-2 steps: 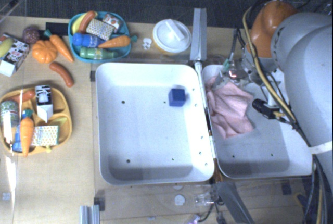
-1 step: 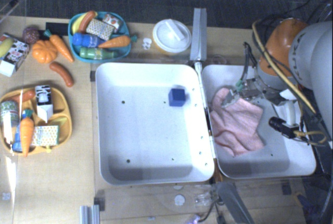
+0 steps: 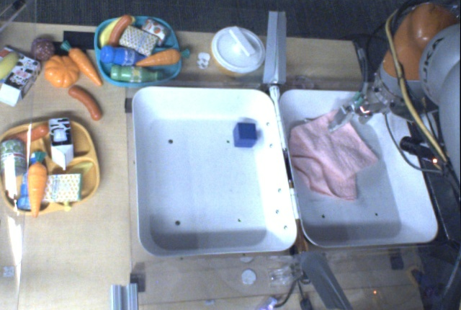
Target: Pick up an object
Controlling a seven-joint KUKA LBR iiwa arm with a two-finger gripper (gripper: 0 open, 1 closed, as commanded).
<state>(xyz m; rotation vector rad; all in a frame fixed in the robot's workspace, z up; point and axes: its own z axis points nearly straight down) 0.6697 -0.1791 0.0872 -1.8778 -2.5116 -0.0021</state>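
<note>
A small blue cube (image 3: 245,134) lies in the left bin (image 3: 180,229), near its upper right corner. A crumpled pink cloth (image 3: 333,158) lies in the upper part of the right bin (image 3: 374,226). My gripper (image 3: 351,112) reaches in from the right and sits low at the cloth's upper right corner, touching or just above it. That corner of the cloth rises to a point toward the gripper. The grey arm with its orange band (image 3: 421,34) hangs over the right bin's far right edge.
On the bench to the left stand a blue bowl of toy food (image 3: 137,50), a yellow plate of toys (image 3: 50,166), and a loose pumpkin (image 3: 60,71), carrot and sausage (image 3: 86,102). A white lidded tub (image 3: 238,50) and a metal post (image 3: 273,49) stand behind the bins. Cables run along the right side.
</note>
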